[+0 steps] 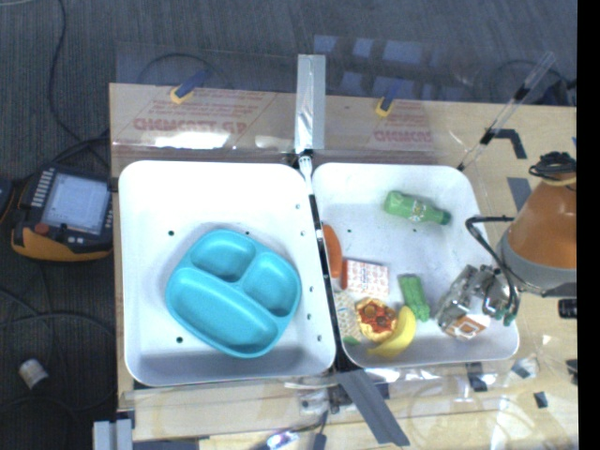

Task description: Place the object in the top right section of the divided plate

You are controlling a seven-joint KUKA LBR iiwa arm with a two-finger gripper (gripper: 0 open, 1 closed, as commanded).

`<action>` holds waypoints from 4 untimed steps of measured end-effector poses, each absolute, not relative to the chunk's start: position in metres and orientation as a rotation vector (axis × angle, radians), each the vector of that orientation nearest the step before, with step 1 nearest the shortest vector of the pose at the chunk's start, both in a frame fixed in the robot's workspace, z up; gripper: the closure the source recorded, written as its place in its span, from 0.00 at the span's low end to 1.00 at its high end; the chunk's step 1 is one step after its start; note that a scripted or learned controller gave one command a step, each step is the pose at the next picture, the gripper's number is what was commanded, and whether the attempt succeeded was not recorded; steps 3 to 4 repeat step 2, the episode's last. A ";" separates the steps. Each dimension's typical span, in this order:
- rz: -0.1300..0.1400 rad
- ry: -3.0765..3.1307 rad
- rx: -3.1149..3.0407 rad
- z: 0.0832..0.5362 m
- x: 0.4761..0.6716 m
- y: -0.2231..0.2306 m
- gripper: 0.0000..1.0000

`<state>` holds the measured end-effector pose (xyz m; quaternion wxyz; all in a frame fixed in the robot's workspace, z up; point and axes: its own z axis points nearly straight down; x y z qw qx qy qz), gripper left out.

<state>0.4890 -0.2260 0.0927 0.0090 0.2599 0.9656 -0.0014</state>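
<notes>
Down at four o'clock in the right bin [441,178], the end effector [473,300] is seen low over a small orange-and-white packet [466,325]; whether it is open, closed or gripping cannot be told, since the metal parts blur together. The arm [548,237] is cut off at three o'clock. The divided plate [234,291], blue, is seen at the centre of the left bin [150,195]. Along the right bin's six o'clock side a banana [400,334], a red-printed packet [373,315] and a green bar [413,296] are crowded, partly overlapping. A green bottle [415,208] is laid at twelve o'clock. An orange item [332,248] at nine o'clock is half hidden by the bin wall.
</notes>
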 end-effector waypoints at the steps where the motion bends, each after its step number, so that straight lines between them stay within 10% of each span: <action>1: 0.003 3.043 0.764 0.198 0.579 -0.221 1.00; 2: 0.000 3.017 0.882 0.129 0.512 -0.223 1.00; 4: 0.000 3.017 0.882 0.129 0.512 -0.223 1.00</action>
